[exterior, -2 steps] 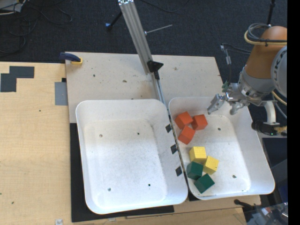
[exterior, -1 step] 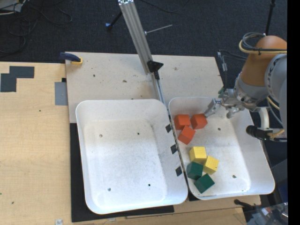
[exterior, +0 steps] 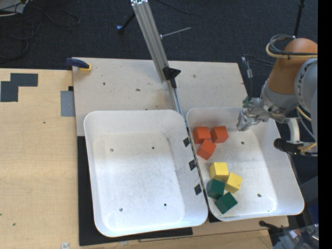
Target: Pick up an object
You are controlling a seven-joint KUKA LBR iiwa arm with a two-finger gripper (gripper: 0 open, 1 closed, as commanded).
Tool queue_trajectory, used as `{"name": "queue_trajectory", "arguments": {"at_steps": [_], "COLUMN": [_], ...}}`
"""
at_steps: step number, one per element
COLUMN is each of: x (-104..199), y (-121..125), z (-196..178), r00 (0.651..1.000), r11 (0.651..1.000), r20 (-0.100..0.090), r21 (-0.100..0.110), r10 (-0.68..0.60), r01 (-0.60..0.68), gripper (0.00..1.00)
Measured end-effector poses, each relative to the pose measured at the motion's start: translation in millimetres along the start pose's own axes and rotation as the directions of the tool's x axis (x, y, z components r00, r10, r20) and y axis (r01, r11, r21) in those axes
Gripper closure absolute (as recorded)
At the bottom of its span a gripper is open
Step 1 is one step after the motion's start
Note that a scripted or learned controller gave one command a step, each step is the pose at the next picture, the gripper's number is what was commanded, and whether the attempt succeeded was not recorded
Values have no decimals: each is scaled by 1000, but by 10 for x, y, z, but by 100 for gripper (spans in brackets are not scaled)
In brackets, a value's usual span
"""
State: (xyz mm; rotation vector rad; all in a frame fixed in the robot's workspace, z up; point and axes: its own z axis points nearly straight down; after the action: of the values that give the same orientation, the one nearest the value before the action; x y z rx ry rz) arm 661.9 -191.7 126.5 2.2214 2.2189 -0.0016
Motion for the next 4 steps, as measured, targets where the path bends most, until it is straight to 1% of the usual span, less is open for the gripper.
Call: {"name": "queue_trajectory", "arguments": {"at_steps": [1, 2, 3, 4], "x": [24, -31, -46, 541], "y": [32, 29, 35, -67], "z": [-438, -1073, -1450, -1335], "r00": [1000, 1000, 1000, 1000], "r11": [1000, 1000, 1000, 1000], "r20": [-1, 0, -1, -5], "r21": [-3, -5, -3, 5], "r10": [-6, -4, -7, -7], "r01": [6, 4, 7, 7], "gripper": [100, 100, 100, 100]}}
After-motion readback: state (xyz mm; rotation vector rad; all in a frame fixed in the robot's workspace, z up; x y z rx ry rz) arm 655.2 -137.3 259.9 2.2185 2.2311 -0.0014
